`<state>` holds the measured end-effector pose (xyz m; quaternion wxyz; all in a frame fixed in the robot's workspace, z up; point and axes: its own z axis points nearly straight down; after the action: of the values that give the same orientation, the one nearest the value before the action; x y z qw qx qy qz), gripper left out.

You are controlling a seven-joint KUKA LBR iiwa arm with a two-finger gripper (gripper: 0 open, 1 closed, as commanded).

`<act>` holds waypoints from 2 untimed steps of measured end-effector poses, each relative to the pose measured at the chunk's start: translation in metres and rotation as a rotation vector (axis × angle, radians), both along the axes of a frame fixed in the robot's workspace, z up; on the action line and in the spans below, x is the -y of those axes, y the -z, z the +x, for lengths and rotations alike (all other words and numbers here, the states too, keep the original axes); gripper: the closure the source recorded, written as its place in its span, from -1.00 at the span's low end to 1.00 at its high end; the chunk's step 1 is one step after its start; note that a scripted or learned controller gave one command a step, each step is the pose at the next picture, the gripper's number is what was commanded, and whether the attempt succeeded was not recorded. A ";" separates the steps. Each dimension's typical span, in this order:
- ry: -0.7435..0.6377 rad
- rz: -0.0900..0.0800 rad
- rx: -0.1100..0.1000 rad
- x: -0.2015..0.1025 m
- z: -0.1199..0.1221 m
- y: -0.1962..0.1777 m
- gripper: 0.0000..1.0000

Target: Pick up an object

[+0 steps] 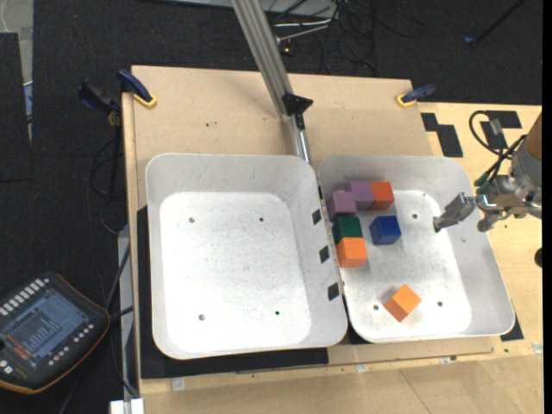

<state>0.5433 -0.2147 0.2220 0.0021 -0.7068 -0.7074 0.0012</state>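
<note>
The tool (470, 212) hung over the right bin's (483, 317) right edge, reaching in from the right, its two dark fingers apart with nothing between them; one finger (448, 214) pointed left over the bin floor. The blocks lay in that bin, most of them bunched against its left wall: two purple blocks (352, 197) near the far left corner, a red-orange block (382, 194) touching them on the right, a green block (348, 227) just in front of the purple ones, and an orange block (351, 252) touching the green one on its near side. A blue block (385, 229) sat just beside the green one, toward the bin's middle. A second orange block (402, 303) lay alone, tilted, near the bin's near edge, well apart from the cluster. The left bin (172, 179) sat beside it on the table (216, 102), their edges meeting down the middle
</note>
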 end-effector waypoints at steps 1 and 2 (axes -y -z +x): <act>-0.001 -0.002 0.005 0.000 0.001 -0.003 -1.00; 0.001 0.001 -0.002 -0.008 -0.001 0.059 -1.00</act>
<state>0.5423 -0.2071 0.1627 0.0029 -0.7070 -0.7072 0.0015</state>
